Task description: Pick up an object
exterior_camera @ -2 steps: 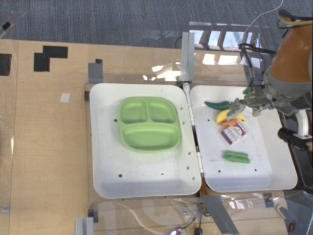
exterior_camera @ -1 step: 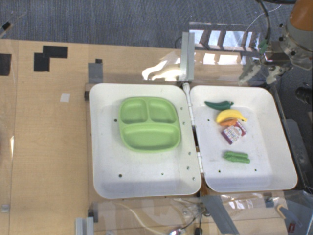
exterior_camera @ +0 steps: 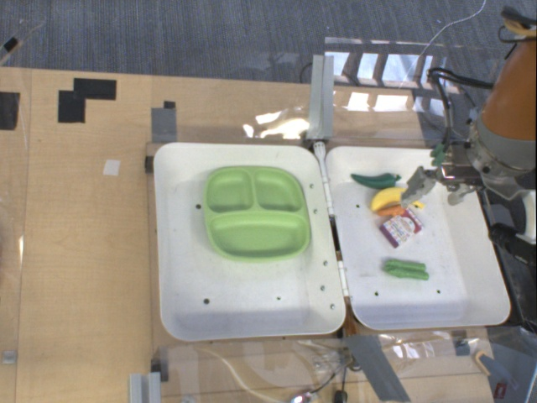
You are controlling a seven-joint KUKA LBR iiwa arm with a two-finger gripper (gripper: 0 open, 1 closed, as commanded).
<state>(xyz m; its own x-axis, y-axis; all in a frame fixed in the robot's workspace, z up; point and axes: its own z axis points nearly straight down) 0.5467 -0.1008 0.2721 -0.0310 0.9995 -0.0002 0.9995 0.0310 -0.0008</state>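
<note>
Right now I see my claw (exterior_camera: 417, 193) wide and holding nothing, with the banana (exterior_camera: 387, 198) just left of it, long axis left-right.

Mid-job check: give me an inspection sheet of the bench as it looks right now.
Surface: two white bins side by side, left bin, right bin.
Job's things: in the right bin, dark green pepper, yellow piece, purple packet, green pod.
Clutter: green divided plate in the left bin.
Grippers: gripper over the right bin, beside the yellow piece; nothing seen between its fingers.
Cables: white cable at the top right.
Surroundings: wooden bench, grey carpet.
</note>
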